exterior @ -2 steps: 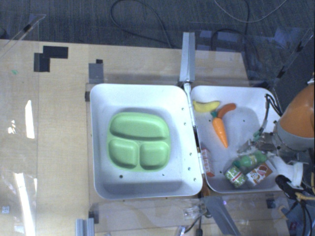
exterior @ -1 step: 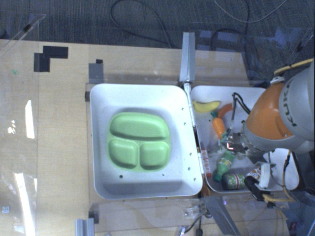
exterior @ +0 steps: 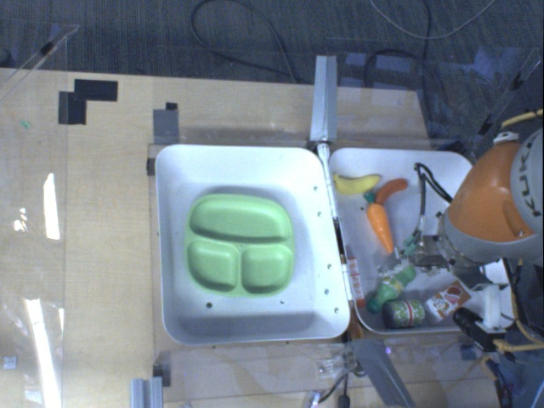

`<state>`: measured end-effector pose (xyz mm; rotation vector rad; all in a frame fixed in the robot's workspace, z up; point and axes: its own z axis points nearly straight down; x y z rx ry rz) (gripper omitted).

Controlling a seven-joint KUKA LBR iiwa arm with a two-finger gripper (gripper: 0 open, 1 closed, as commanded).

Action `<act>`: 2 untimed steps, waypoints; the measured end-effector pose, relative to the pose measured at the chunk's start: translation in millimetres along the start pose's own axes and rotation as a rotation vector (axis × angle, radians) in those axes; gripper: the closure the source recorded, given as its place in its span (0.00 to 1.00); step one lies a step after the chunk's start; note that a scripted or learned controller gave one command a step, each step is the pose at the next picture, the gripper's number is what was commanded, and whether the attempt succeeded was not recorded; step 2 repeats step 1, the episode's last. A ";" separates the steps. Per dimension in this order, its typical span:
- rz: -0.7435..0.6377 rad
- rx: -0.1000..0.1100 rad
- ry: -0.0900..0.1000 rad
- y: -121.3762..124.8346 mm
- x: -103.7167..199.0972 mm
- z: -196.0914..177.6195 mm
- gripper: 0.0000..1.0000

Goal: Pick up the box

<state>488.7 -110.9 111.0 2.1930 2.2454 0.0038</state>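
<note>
The arm (exterior: 497, 206) leans in over the right bin (exterior: 442, 161), its orange band bulking above everything there. The gripper (exterior: 422, 253) sits low near that bin's middle, and whether it is released or clenched I cannot tell. The box (exterior: 449, 301), what looks like a small printed carton, lies at the right bin's near edge, just beside a can (exterior: 403, 314) and a green bottle (exterior: 392, 284). A carrot (exterior: 379, 225), banana (exterior: 357, 183) and sausage (exterior: 391, 189) lie further back. The left bin (exterior: 174, 253) holds a green 3-compartment tray (exterior: 240, 243).
</note>
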 end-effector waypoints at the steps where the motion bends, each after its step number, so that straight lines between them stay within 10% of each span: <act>1: -0.060 -0.001 -0.001 56.2 -96.9 -63.4 0.00; 2: -0.060 -0.001 -0.001 56.2 -96.9 -63.4 0.00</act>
